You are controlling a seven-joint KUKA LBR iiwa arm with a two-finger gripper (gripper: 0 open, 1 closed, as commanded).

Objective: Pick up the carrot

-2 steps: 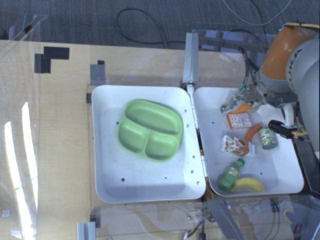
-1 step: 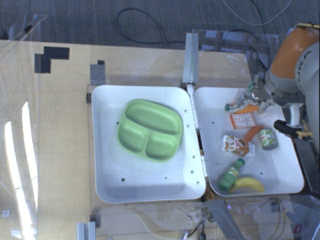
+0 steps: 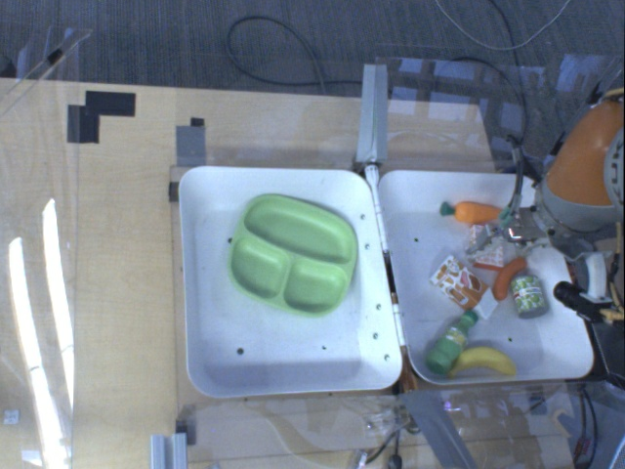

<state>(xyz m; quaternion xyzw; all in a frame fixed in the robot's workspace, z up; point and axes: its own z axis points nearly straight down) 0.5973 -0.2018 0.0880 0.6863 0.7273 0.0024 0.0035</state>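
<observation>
I see the carrot (image 3: 473, 212) near the right bin's (image 3: 410, 262) far edge, long axis along that edge. The gripper (image 3: 512, 229) sits just beside its blunt end, toward the arm; grip state I cannot tell.

The bench (image 3: 117, 291) is pale wood. Two white bins sit on it side by side, touching along a central divider: the left bin (image 3: 210, 360) and the right bin (image 3: 415, 203). Black tape marks (image 3: 96, 113) lie on the bench near its far left corner. A grey bracket (image 3: 191, 143) stands just beyond the left bin's far corner.
</observation>
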